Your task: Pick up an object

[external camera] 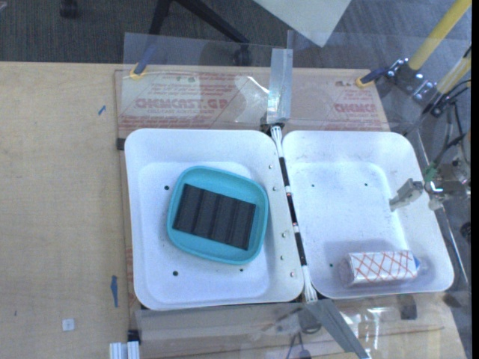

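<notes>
clear plastic sheet (224, 99) lying behind the two bins: red printing is showing through its protective film, reading roughly "chemcast gp" on the left portion, with the final letters unclear. a second patch of the same red lettering is appearing on the right portion of the sheet, too blurred to be reading with certainty. the smaller red lines beneath both patches are staying illegible.

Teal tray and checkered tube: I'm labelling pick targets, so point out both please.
Teal tray (217, 215): camera view, left bin, its dark ribbed centre.
Checkered tube (380, 267): camera view, right bin, middle of its red-patterned side.
</notes>
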Robot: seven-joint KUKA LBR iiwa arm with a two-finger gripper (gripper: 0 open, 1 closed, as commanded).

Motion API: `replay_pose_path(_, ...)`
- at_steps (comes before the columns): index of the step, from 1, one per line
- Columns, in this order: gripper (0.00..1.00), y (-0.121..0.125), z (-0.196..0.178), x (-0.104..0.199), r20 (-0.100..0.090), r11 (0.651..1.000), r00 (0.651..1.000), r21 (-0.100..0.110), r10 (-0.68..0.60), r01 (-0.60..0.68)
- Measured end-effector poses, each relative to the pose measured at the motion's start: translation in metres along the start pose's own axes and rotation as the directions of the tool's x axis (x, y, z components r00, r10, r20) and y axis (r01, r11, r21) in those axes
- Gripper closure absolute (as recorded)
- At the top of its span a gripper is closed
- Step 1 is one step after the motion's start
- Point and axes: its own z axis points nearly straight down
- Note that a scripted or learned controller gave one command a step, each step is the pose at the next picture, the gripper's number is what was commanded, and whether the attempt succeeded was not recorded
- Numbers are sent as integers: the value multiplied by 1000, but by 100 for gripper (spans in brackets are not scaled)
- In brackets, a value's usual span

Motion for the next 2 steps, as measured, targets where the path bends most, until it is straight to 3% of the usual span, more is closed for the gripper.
replay_pose_path(1,0,-43,-17,-3,-1,980,980,2,200,-200)
replay_pose_path(2,0,-43,37,-1,0,984,984,0,-181,181)
